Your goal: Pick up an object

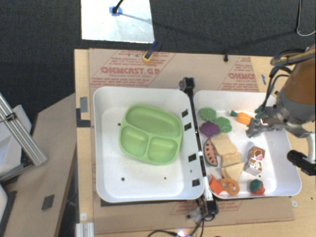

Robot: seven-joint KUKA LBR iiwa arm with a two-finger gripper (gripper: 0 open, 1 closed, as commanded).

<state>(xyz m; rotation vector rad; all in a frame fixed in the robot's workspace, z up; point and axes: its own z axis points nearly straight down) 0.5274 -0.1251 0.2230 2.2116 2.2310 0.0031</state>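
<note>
The right bin [284,147] holds several toy foods. An orange carrot [243,117] lies near its far side, with purple grapes [209,128] and two green leafy pieces [208,113] to the left. A watermelon slice [211,152], tan bread pieces [226,146], a pretzel [228,185], a strawberry [256,186] and a small printed carton [255,160] fill the near half. My gripper [256,127] hangs low over the bin's right part, just right of the carrot and above the carton. I see nothing held in it.
The left bin [106,132] holds a light green divided plate [150,134]. A black divider strip [195,142] runs between the bins. The grey and orange arm [298,90] comes in over the right bin's far right corner.
</note>
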